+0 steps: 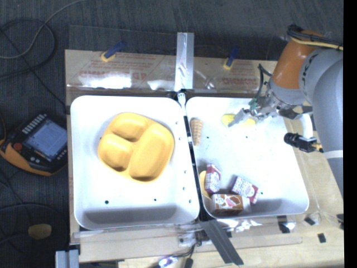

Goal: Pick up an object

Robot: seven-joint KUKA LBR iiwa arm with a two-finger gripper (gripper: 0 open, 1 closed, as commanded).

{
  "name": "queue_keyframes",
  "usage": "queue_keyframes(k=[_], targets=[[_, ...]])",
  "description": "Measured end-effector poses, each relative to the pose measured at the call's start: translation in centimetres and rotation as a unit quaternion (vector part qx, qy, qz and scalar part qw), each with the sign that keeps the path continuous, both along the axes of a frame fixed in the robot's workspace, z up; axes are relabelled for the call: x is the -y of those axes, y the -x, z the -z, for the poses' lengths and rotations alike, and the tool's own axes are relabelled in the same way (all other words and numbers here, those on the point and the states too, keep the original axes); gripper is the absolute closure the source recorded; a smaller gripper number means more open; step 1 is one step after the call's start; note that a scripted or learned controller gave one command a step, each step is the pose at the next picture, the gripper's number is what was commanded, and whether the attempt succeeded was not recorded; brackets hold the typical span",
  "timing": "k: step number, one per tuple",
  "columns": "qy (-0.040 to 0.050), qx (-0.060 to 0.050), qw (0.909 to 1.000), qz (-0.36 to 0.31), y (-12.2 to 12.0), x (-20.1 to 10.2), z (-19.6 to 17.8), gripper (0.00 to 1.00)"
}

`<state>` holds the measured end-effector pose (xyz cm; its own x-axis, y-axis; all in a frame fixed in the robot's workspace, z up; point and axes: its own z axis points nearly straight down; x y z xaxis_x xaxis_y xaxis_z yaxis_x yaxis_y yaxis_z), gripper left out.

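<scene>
camera view | two-finger gripper (241, 118) low in right white bin (290, 172), far end | fingers apart, tips touching small yellow rounded object (228, 119), not visibly clamped | object's long axis possibly left-right; blurred

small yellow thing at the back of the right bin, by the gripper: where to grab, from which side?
Likely across the short width of the small yellow object, coming straight down. It lies low on the right bin's floor, with bare floor toward the front and left; the gripper is right beside it on the right. Its shape is too small to judge further.
</scene>
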<state>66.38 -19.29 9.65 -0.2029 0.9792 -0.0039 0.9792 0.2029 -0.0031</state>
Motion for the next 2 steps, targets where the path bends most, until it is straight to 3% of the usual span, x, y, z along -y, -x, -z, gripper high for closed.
queue_keyframes(k=[1,2], targets=[[0.0004,-0.008,1.0000,-0.002,0.3,0.0,-0.5,1.00],[-0.0022,0.001,0.9994,0.033,4.8,-5.4,-10.2,1.00]])
